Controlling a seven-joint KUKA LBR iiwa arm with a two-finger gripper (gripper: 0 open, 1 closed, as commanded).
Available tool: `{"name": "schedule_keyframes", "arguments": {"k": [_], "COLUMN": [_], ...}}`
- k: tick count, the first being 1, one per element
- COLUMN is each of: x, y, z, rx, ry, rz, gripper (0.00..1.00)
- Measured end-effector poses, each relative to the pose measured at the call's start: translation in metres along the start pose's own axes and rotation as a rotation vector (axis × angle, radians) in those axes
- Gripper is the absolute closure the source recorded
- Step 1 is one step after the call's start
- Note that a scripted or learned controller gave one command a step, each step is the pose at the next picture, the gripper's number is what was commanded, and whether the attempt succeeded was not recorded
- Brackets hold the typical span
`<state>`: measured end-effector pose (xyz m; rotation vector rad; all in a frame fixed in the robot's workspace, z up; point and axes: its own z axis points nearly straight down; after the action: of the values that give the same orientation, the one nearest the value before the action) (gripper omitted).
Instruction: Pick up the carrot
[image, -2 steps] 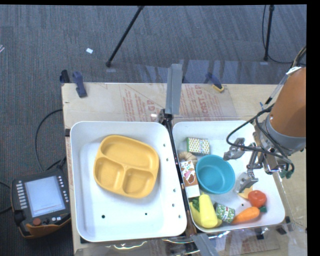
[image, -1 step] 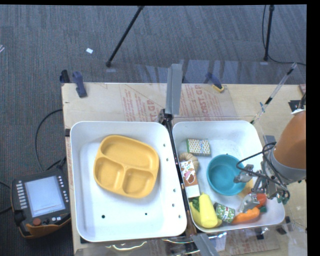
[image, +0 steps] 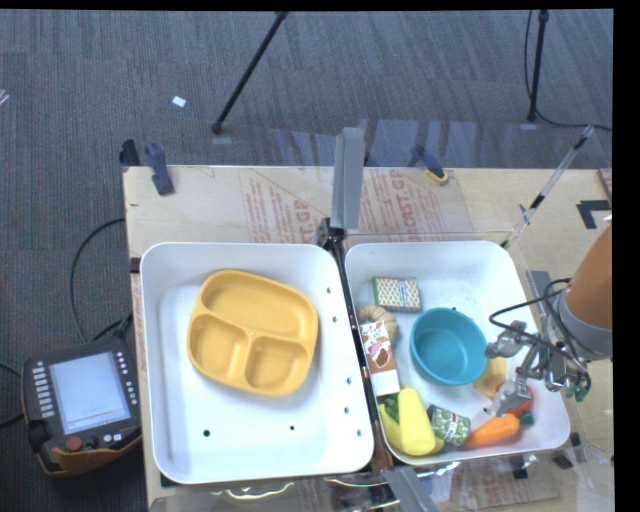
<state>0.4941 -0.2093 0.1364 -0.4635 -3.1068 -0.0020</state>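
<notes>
Position: fixed above the bench (image: 290, 205)
Facing: down at a slant, far floor at top
Range: distant enough to take in both bins (image: 165, 300)

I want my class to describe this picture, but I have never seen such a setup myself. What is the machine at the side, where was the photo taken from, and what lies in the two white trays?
The photo comes from one camera fixed above a bench, looking down at a slant. At the right edge is a robot arm; its gripper hangs over the right bin, just above the carrot, which lies on the bin floor, not lifted. That bin also holds a blue bowl, a yellow toy vegetable, a small green box and other toy food. The left bin holds a yellow divided plate. Beside the bench on the floor sits a handheld control screen.
</notes>
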Motion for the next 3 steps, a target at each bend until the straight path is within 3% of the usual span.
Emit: {"name": "schedule_keyframes", "arguments": {"k": [1, 2, 3], "x": [0.010, 0.010, 0.042], "y": [0.001, 0.001, 0.130], "z": [0.045, 0.039, -0.053], "rx": [-0.004, -0.002, -0.002], "ry": [-0.021, -0.022, -0.006], "rz": [-0.184, -0.441, -0.585], "gripper": [0.00, 0.00, 0.00]}}
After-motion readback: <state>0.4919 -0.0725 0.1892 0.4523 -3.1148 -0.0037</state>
